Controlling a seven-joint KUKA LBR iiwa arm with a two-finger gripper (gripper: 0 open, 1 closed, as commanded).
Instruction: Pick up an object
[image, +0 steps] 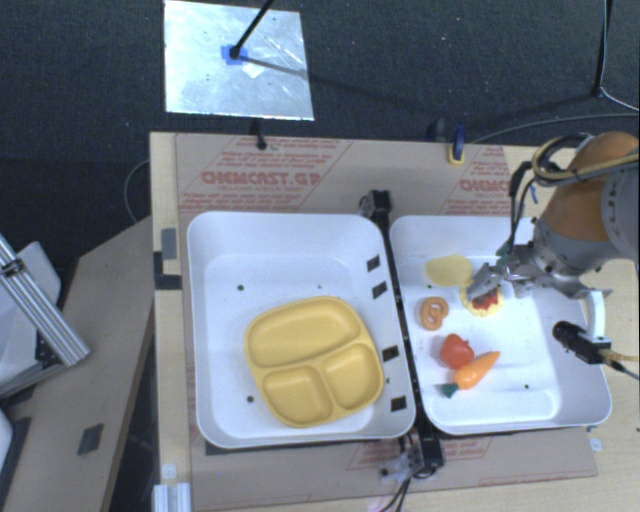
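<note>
Bench edge lies nearest the camera, with some cables at the middle of it. Just behind stand two white bins side by side. The left bin (215, 300) holds a yellow tray (313, 358) with three compartments; it lies toward the near right part of that bin.

In the right bin (540, 400), nearest to the camera, lies a carrot (474, 371), orange, with its green end pointing to the near left. Just behind it, touching or almost touching, is a red tomato (456, 350). A little farther and to the left lies a pretzel (433, 313), light brown. Behind that, a pale yellow flat piece (449, 269) rests on the bin floor.

To the right of the pretzel is a small toy (485, 300), red on top and yellow below. The gripper (493, 283) is down at this toy, and its grey fingers (481, 277) stand around the red part. They look closed on it, though the toy appears to rest on the bin floor.

The arm (585, 215) comes in from the right, grey with an orange band, and black cables loop above it. Farther back, past the bins, cardboard with red letters (260, 178) covers the bench. Beyond the bench a shiny metal plate (235, 60) lies on dark floor.
</note>
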